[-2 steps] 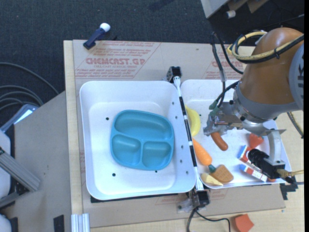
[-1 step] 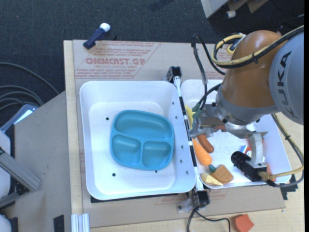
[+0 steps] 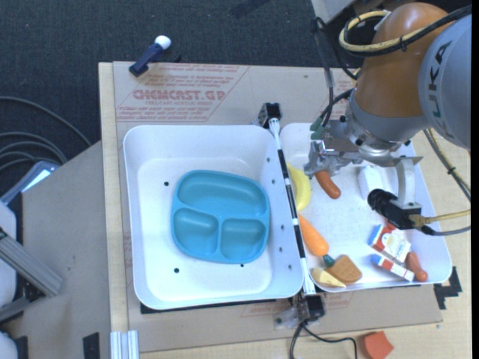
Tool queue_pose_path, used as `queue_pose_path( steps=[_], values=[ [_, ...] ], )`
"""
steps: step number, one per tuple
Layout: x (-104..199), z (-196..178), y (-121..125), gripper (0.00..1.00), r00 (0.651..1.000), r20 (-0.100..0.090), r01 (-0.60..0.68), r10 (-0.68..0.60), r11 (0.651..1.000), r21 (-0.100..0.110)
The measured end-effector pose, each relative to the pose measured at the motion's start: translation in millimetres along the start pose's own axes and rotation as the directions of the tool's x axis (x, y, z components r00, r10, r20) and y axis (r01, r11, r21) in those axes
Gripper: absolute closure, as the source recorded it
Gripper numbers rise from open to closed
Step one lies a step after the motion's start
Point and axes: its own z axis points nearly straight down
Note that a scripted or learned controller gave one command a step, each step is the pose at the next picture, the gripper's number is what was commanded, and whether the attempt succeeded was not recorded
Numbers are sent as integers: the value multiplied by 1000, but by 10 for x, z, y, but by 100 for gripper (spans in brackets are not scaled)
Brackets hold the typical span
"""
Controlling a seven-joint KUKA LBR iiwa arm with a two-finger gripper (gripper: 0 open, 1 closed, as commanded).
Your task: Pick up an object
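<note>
My gripper [image 3: 326, 163] hangs over the back left part of the right bin [image 3: 438, 239], under the grey and orange wrist. Just below it lies a small red sausage [image 3: 328, 185], and a yellow banana [image 3: 301, 188] rests against the bin's left wall. Whether the gripper touches the sausage is unclear. Nearer the front lie an orange carrot [image 3: 313, 238], a tan bread wedge [image 3: 341, 270], a red and white carton [image 3: 389, 245] and another small sausage [image 3: 418, 268].
The left bin [image 3: 138, 200] holds a blue divided plate [image 3: 219, 215]. A blue and white marker [image 3: 150, 54] lies on the board behind the bins. An orange block [image 3: 378, 344] sits on the bench in front of the right bin.
</note>
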Motion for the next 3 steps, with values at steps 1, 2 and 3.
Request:
queue_pose_path(
  steps=[1,2,3],
  values=[
    [-308,-148,-340,100,1000,-1,0,0,1000,3],
    [-66,-75,-678,100,1000,-1,1,-1,1000,4],
    [-87,-55,-678,100,1000,-1,0,0,1000,4]
  ],
)
